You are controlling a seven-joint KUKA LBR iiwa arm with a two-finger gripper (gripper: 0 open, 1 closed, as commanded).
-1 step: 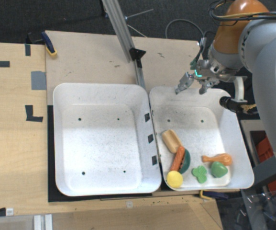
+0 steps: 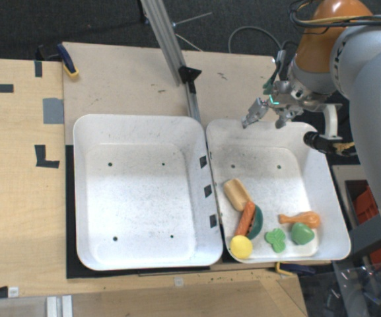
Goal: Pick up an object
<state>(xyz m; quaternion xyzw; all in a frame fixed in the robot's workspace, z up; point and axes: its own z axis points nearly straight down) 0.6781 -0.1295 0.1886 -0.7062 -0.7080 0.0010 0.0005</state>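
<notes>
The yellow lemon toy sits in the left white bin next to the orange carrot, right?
Not quite. The camera view shows the round yellow lemon toy in the right white bin, not the left one. It does sit next to the orange carrot.

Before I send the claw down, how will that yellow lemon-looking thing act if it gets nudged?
The yellow lemon looks rounded and smooth, so it would probably roll or slip away. It sits against the right bin's near wall, touching the carrot, which may stop it. It looks like rigid plastic.
</notes>
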